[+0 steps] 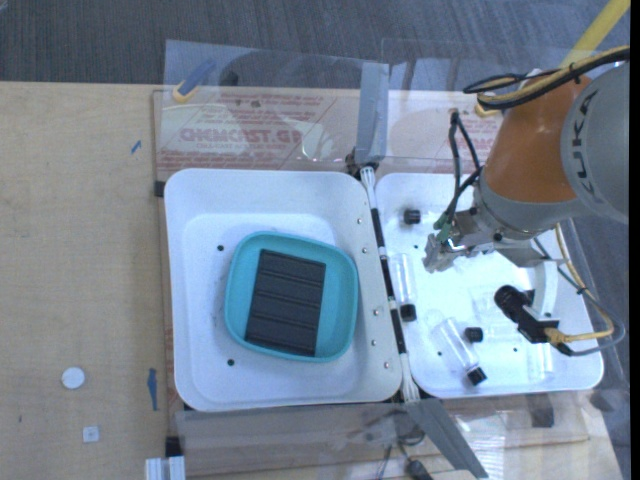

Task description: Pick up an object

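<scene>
Small clear vials with black caps (458,340) lie scattered in the right bin (585,368) — light, stiff and likely slippery, best pinched across the barrel; the nearest rests below and just right of the gripper (440,251), apart from it; whether its fingers stand wide or narrow cannot be told.

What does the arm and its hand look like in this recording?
The arm is grey with a broad orange band above the wrist and part of dark "KUKA" lettering on the grey shell. Black cables loop along the orange section, beside a yellow one. The hand is a small metallic grey unit.
</scene>
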### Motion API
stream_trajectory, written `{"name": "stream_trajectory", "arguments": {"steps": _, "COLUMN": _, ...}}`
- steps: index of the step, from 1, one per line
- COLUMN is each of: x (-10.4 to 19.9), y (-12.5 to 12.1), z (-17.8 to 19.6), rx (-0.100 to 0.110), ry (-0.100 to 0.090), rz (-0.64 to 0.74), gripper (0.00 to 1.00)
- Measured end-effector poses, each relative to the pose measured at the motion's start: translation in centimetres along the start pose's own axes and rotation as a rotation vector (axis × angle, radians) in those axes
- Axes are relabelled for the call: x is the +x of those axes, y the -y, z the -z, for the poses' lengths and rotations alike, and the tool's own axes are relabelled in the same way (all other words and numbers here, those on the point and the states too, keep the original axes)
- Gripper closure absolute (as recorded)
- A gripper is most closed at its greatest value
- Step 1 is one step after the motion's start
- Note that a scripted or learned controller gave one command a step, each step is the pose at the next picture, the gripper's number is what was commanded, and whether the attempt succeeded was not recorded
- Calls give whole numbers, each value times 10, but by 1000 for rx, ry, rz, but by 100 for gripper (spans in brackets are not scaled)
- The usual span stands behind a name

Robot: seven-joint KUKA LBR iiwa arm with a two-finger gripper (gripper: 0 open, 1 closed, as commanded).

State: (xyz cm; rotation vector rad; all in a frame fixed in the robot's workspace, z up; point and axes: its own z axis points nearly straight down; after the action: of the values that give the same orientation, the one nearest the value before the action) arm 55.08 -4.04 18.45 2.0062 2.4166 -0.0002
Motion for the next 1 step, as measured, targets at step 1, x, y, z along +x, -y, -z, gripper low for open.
{"name": "stream_trajectory", "arguments": {"steps": 1, "x": 25, "y": -1, "z": 0, "rx": 2, "ry": -1, "rz": 60, "gripper": 100}}
